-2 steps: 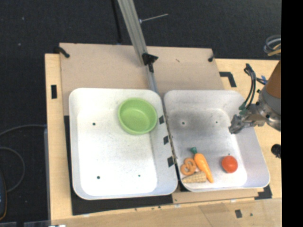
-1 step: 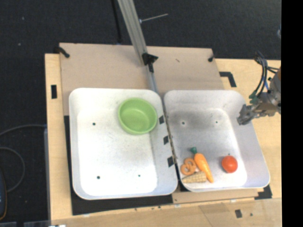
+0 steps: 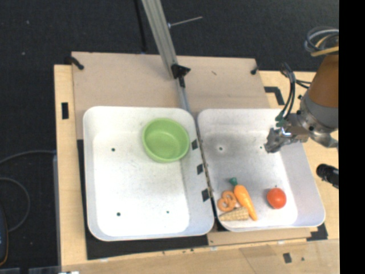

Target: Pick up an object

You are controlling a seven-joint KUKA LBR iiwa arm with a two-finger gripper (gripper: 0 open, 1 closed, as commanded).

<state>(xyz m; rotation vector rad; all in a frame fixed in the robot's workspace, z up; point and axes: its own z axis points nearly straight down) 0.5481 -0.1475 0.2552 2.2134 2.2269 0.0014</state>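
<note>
The gripper (image 3: 274, 140) hangs over the right bin (image 3: 302, 170), near that bin's far right part, at the end of the grey arm (image 3: 319, 116) with its orange band (image 3: 326, 84) that comes in from the right. Whether it is released or clenched cannot be told: it shows as a small, blurred metal shape pointing down and leftward, and nothing can be seen in it.

The things to pick lie well apart from the gripper, toward the near edge of the same bin. Nearest to it, almost straight toward the camera, is a red tomato (image 3: 276, 198). Further left of that, a carrot (image 3: 244, 201) with a green top lies at a slant, and a pretzel (image 3: 227, 200) sits just beside the carrot on its far side from the gripper. A tan wafer-like piece (image 3: 237, 214) lies touching both, close to the bin's near rim.

Far to the gripper's left, across the divide between the bins, a green bowl (image 3: 165, 140) stands upright in the left bin (image 3: 102, 176), at about the gripper's depth. Both bins rest on the tabletop (image 3: 125, 79).
</note>
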